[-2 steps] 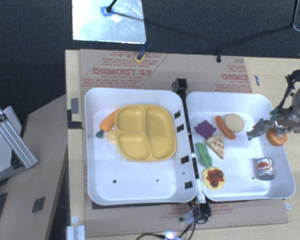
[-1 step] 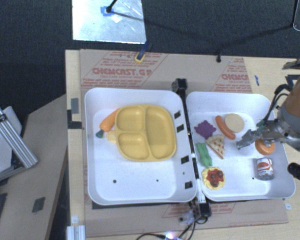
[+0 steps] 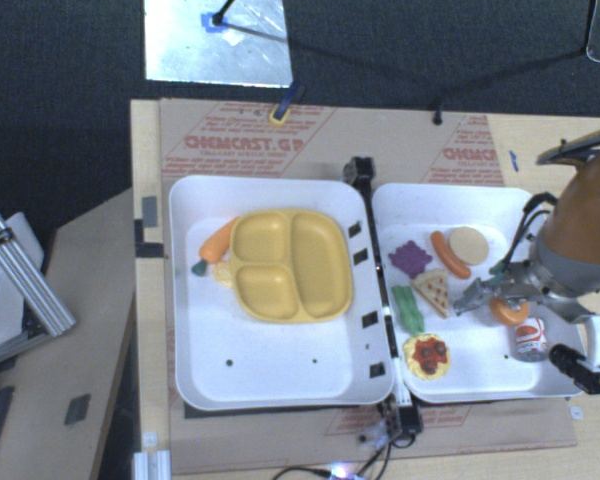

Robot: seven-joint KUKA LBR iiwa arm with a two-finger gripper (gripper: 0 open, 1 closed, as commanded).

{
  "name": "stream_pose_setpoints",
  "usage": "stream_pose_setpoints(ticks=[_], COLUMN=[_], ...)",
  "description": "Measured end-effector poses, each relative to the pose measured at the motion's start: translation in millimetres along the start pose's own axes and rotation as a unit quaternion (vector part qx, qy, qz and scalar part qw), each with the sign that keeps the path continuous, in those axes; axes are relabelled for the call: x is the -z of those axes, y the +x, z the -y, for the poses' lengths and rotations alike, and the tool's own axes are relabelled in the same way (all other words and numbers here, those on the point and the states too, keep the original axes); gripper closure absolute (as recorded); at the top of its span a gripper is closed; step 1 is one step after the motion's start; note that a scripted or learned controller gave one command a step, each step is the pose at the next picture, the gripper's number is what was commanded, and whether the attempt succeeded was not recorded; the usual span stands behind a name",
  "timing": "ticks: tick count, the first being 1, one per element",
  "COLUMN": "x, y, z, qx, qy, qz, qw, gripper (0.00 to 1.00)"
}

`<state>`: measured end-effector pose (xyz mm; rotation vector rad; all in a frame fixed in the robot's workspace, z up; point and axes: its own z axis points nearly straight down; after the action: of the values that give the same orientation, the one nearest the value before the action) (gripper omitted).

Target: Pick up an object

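Left bin (image 3: pixel 190 368): a yellow divided tray (image 3: pixel 285 265) sits mid-bin, a toy carrot (image 3: pixel 217 240) lying against its left edge (likely staged as clutter, not my concern).

Right bin (image 3: pixel 480 383): the candidates are bunched together. I see a purple piece (image 3: pixel 411 258), a green strip (image 3: pixel 408 308), a cracker wedge (image 3: pixel 433 291), a small pizza (image 3: pixel 427 355), a hot dog (image 3: pixel 450 254), a round bun (image 3: pixel 469 243), then an orange ring (image 3: pixel 508 311) and a small can (image 3: pixel 529 339) by the wrist.

The gripper (image 3: pixel 472 297) reaches in low just beside the wedge. Whether it is spread or closed I cannot tell. Nothing visibly sits in it, so I judge no object picked yet; the wedge looks the nearest target.
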<state>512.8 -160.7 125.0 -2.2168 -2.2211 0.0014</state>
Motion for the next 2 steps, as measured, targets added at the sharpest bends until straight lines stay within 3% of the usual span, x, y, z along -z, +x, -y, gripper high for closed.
stream_pose_setpoints(ticks=[1,2], x=[-28.4,-19.7], y=[-0.8,-0.6], z=[-1.8,-1.8], qx=[-0.001,0.000], qy=[-0.004,-0.004], qz=[0.002,0.001], qw=[1.0000,1.0000], gripper=[0.00,1.00])
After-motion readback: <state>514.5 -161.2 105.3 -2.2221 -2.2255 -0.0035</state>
